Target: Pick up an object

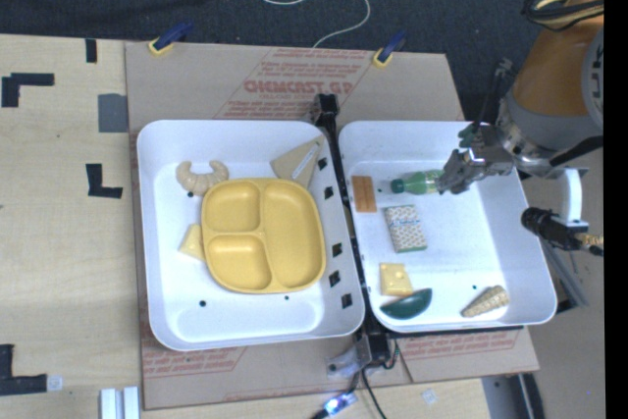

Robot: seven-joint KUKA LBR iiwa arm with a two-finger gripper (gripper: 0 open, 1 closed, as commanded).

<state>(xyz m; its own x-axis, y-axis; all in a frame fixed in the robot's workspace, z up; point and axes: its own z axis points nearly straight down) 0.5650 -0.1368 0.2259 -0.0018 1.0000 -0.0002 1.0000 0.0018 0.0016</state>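
Gripper [457, 174] hung over right bin [510, 240] far edge, beside green bottle [417, 182]; claw state indiscernible.

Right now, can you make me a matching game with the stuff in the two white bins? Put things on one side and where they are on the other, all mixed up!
Things:
1. yellow divided plate
2. green bottle
3. dark green slice
4. patterned packet

Places:
A. front of the right bin, near the divider
B. middle of the left bin
C. back of the right bin, just by the gripper
D. middle of the right bin

Right pairs: 1-B, 2-C, 3-A, 4-D
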